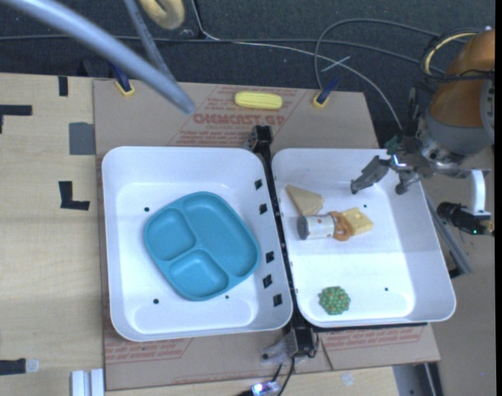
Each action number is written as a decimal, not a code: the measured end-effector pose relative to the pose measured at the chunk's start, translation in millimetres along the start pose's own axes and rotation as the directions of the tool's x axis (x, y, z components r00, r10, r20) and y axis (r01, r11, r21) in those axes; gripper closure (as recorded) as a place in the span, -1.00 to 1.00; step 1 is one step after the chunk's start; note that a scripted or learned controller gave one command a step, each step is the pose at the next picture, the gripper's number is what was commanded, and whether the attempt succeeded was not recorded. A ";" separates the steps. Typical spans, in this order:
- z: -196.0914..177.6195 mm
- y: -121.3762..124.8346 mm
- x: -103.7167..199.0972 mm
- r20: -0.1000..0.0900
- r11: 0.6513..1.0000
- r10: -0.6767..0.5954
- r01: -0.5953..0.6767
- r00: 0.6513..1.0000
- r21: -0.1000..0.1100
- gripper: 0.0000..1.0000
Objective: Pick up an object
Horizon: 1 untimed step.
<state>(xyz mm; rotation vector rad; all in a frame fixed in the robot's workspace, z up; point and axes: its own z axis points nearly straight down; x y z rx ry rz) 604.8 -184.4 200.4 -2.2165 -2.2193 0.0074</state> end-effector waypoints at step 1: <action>64.2 2.5 1.5 0.000 1.000 0.000 0.000 1.000 -0.001 -1.00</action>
